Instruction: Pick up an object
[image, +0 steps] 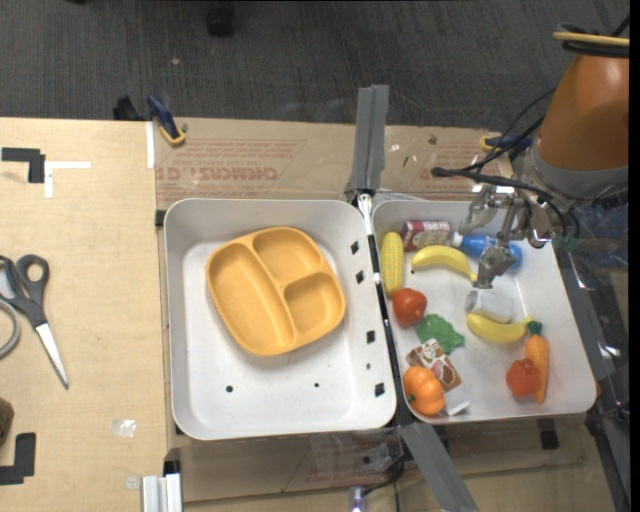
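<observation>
In the right bin (570, 300), gripper (487, 288) sits mid-floor with bare floor to its right toward the wall. Can't tell finger opening; nothing visibly held. Just left: banana (445, 260), corn (392, 260), tomato (408, 305). Just below: second banana (497, 327), carrot (538, 362). Left bin (180, 330) holds a yellow divided plate (275, 290).

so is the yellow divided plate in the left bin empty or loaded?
Empty. The yellow divided plate shows bare compartments; the toy food, like the corn and tomato, lies in the right bin.
</observation>
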